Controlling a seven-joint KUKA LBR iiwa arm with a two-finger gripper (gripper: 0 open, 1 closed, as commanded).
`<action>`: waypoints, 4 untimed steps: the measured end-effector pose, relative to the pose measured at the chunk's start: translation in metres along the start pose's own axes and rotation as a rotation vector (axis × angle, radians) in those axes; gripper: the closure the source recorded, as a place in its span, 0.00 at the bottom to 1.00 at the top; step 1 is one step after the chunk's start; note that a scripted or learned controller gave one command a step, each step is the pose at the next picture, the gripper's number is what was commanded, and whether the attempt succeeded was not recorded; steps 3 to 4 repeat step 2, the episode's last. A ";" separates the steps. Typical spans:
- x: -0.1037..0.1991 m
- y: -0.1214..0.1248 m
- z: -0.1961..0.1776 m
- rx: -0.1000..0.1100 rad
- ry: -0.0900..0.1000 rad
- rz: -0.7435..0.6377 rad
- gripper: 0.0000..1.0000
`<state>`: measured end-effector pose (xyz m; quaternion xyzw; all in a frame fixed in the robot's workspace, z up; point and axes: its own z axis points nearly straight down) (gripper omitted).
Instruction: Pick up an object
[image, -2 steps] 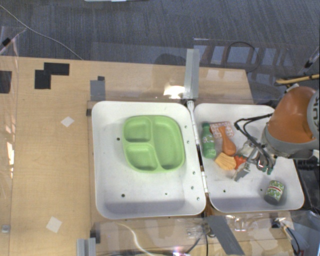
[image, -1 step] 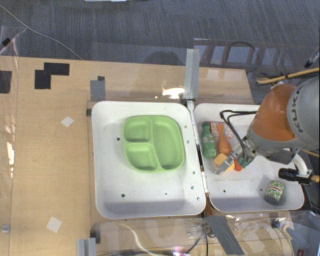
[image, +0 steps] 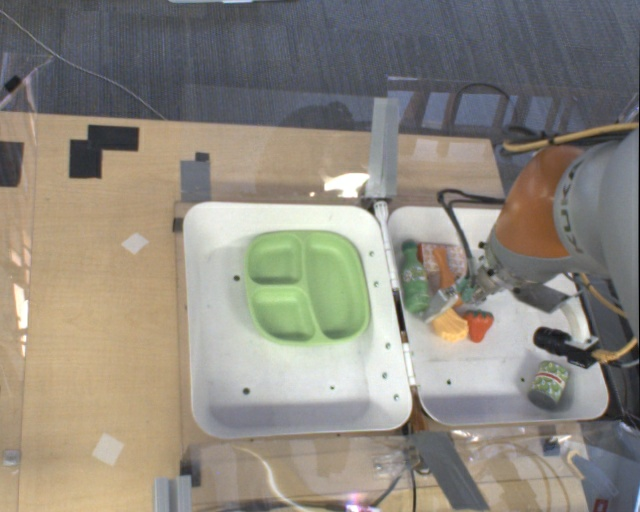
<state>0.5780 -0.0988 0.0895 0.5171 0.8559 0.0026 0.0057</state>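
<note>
The right bin (image: 500, 395) holds several small objects. A green bottle-like item (image: 413, 277) lies near its left wall, next to a clear packet with orange contents (image: 440, 260). A yellow-orange piece (image: 450, 326) and a red piece (image: 480, 325) lie in the middle. A small can with a green label (image: 548, 383) sits at the lower right. My gripper (image: 468, 292) reaches in from the right and hangs just above the yellow and red pieces, close to the packet. Nothing is visibly between its fingers.
The left bin (image: 215, 390) carries a green divided tray (image: 305, 285). A metal post (image: 383, 140) stands behind the divider between the bins. Black cables (image: 470, 215) run along the right bin's far side. The arm's grey and orange body (image: 560, 215) covers the right bin's upper right corner.
</note>
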 end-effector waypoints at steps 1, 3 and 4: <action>-0.002 0.004 -0.014 -0.009 -0.008 -0.008 1.00; 0.040 0.028 -0.098 0.003 0.003 0.450 1.00; 0.040 0.028 -0.098 0.003 0.003 0.450 1.00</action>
